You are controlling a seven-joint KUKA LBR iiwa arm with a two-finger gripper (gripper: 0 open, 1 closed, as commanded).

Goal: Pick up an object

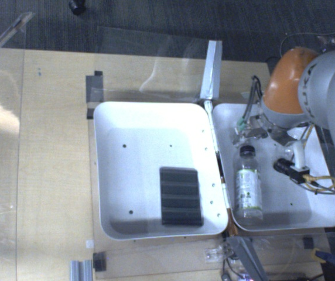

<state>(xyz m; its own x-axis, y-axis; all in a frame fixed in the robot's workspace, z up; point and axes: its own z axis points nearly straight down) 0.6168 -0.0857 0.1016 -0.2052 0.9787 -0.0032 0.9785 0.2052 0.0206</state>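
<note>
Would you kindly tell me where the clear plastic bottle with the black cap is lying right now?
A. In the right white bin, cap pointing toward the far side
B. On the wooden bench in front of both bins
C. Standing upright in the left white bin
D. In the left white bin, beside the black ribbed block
A: the clear plastic bottle with the black cap lies on its side in the right white bin, cap toward the far side, while the black ribbed block sits alone in the left white bin.

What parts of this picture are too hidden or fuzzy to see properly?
- End effector, camera view: the arm's wrist covers most of it, so open or shut is unclear.
- Bottle label: too small to read.
- Right bin: far corner hidden under the arm.
- Black ribbed block: what it is stays unclear.
</note>
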